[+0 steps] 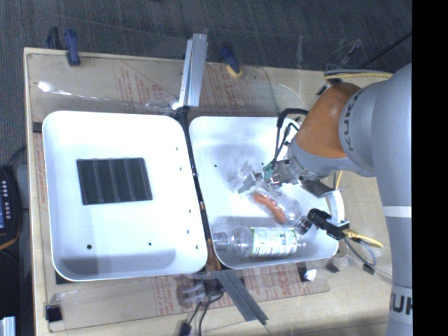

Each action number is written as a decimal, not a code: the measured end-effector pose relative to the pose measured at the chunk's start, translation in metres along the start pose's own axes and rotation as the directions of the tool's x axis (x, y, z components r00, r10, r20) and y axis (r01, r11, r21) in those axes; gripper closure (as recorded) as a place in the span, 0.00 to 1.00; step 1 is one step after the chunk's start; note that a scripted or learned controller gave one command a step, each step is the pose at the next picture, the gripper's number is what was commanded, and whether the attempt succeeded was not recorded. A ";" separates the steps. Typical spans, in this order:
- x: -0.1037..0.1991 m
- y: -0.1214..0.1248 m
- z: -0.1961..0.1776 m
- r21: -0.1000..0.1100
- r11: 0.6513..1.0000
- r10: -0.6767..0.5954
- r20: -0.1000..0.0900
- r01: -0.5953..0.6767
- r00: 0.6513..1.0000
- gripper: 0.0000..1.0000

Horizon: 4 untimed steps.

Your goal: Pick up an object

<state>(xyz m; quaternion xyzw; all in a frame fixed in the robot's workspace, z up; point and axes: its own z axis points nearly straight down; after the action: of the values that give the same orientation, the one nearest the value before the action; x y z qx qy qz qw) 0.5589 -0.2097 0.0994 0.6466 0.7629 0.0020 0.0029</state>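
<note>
Table: wooden top (105, 89) carrying two shallow white bins side by side, with blue clamps along the far edge, likely there to hold the board in place.
Left bin (63, 187): holds a dark ribbed pad (113, 180) lying flat near its middle; nothing else in it.
Right bin (210, 138): holds all the loose things, so any pick has to happen on this side.
Bottle (259, 242): clear plastic with a printed label, lying on its side against the bin's near wall, probably rolled to the lowest edge.
Orange piece (269, 205): a thin, carrot-like thing lying slantwise just above the bottle, apart from it.
Clear crumpled piece (246, 177): something see-through and shiny, just left of the hand; too blurred to name.
Arm (364, 131): reaches in from the right, its orange band sitting over the bin's right half.
Hand (274, 173): low over the right bin, between the shiny piece and the orange piece; whether it is spread or closed cannot be told, since the wrist hides it.
Task state: nothing is visibly held, so by my judgement the pick is not yet done.
</note>
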 end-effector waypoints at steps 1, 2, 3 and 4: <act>0.003 -0.013 0.000 -0.013 1.000 -0.019 0.008 0.019 1.000 0.00; 0.007 -0.024 -0.001 -0.009 0.998 -0.058 0.007 0.058 0.998 0.00; 0.010 -0.003 0.000 -0.005 0.996 -0.092 0.005 0.092 0.996 0.00; 0.006 -0.019 -0.001 -0.015 0.991 -0.132 0.006 0.132 0.991 0.00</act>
<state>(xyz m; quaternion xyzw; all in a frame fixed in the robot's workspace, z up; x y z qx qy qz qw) 0.5390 -0.2069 0.0998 0.5947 0.8039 0.0058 0.0097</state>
